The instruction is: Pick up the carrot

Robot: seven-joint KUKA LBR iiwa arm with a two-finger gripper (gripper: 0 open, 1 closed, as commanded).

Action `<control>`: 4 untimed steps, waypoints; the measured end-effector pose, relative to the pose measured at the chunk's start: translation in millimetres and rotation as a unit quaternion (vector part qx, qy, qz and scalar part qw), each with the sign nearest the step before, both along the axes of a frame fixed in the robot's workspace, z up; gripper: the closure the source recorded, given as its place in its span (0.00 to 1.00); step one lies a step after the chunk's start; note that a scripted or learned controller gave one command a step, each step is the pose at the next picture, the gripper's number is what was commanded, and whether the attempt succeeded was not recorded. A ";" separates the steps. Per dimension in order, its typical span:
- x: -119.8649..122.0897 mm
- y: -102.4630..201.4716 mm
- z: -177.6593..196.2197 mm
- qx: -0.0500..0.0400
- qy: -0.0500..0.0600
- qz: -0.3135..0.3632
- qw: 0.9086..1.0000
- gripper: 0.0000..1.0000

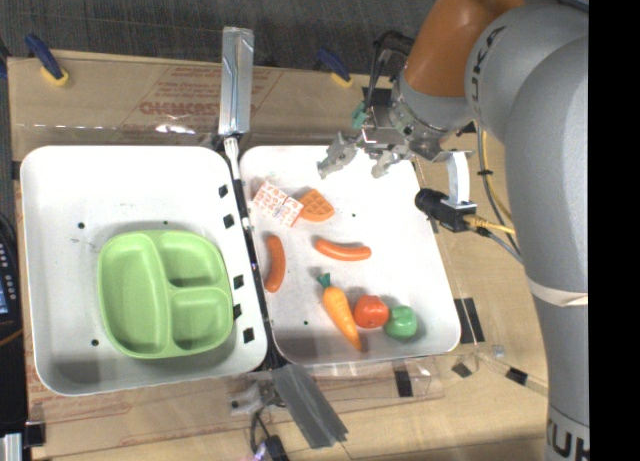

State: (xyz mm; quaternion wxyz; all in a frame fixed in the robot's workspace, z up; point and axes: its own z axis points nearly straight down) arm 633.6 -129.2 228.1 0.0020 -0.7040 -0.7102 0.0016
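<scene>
the carrot (341,316) lies in the lower middle of the right-hand bin (430,249), tilted with its green top toward the upper left, its lower end just beside a red tomato (371,311) that touches a green round piece (402,323). the gripper (358,158) hangs over the upper edge of that bin, well apart from the carrot, its two fingers spread open with nothing between them. two sausages (343,249), a waffle piece (316,206) and a small checkered packet (276,203) also lie in the right bin, while a green divided plate (165,294) sits in the left bin (60,189).
</scene>
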 end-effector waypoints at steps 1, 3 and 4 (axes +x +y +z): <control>-68.6 22.9 -104.1 0.000 0.002 -0.048 0.999 0.00; -157.2 -11.3 -127.2 0.000 -0.001 -0.016 1.000 1.00; -113.1 47.6 -36.3 0.000 -0.002 0.011 1.000 1.00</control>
